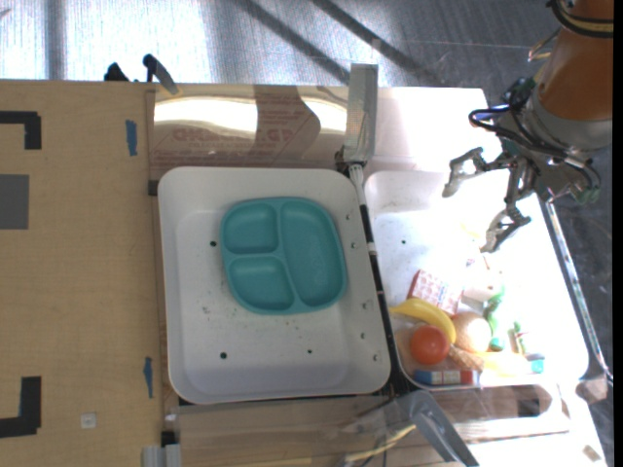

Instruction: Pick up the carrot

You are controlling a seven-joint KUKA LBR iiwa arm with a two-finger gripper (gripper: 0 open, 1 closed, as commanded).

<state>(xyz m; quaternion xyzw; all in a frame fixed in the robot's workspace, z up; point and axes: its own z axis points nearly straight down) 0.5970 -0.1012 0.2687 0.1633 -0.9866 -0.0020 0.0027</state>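
My gripper (484, 204) hangs above the back of the right bin (382, 224), open, with nothing between its fingers (463, 171). The toy food lies heaped in that bin's front corner, well in front of the gripper. In the heap an orange, tapered piece that looks like the carrot (466, 359) lies low, partly hidden under a pale round item (473, 332). Beside it are a yellow banana (427, 314) and a red tomato (428, 345).
A red-and-white packet (430, 287) and small green and yellow pieces (496, 311) lie around the heap. The left bin (195, 358) holds a teal divided plate (283, 255). A cardboard sheet (68, 261) covers the bench's left side. Strong glare washes out the right bin's floor.
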